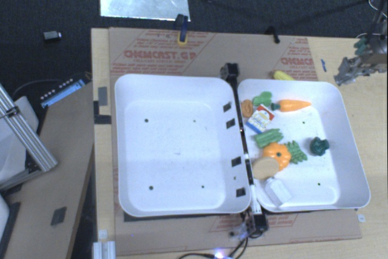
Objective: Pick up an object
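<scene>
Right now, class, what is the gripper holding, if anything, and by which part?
Nothing is held. The gripper hangs beyond the right bin's top right corner, apart from the toy food lying in that bin.

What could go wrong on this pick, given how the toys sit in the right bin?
1. The small orange pumpkin toy, the flat tan disc and the green ridged vegetable touch; fingers closing there may catch two or shove one aside.
2. That cluster hugs the shallow white right bin inner wall, leaving little finger room.
3. The gripper sits outside the bin, so its whole descent remains.
</scene>
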`<act>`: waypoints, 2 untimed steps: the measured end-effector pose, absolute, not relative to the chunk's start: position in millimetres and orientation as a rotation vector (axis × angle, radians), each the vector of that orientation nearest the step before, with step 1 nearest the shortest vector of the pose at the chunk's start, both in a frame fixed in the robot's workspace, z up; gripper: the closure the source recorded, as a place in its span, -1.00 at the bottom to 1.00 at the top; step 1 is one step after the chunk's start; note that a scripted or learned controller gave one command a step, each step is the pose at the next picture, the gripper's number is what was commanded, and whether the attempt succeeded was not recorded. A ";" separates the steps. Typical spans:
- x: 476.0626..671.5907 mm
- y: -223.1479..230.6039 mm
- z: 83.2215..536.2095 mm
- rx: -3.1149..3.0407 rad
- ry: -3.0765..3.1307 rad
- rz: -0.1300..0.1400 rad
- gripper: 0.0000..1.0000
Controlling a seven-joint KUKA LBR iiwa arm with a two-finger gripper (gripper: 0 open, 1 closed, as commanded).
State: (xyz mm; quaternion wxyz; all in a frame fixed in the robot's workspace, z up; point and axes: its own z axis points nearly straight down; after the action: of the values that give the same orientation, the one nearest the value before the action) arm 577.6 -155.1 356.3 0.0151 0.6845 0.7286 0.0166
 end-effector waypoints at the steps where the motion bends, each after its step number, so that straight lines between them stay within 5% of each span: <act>1: 522.5 -71.8 291.4 2.216 2.240 -0.004 1.00; 2: 528.4 -124.9 221.1 2.227 2.220 -0.006 1.00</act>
State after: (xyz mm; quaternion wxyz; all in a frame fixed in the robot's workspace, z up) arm 528.4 -124.9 221.1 -0.0013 0.7082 0.7060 -0.0019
